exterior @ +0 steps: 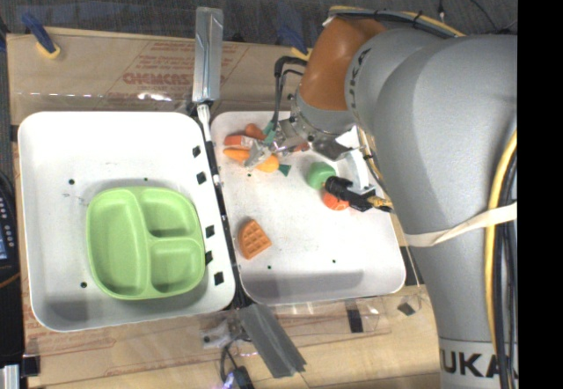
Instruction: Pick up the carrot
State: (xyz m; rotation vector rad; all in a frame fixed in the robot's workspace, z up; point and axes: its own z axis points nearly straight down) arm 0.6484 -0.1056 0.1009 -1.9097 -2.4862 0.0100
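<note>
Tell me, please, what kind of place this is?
Probably a robot test bench in a lab, not a kitchen: a grey arm reaches over two white bins, and the food pieces, like the waffle, look like toys.

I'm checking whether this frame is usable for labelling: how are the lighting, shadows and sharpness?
Camera view: lighting is even and diffuse, with the white right bin bright but not blown out; the arm casts only a soft shadow; the green tray is reasonably sharp, while the small items around the pincer are soft and hard to separate.
</note>
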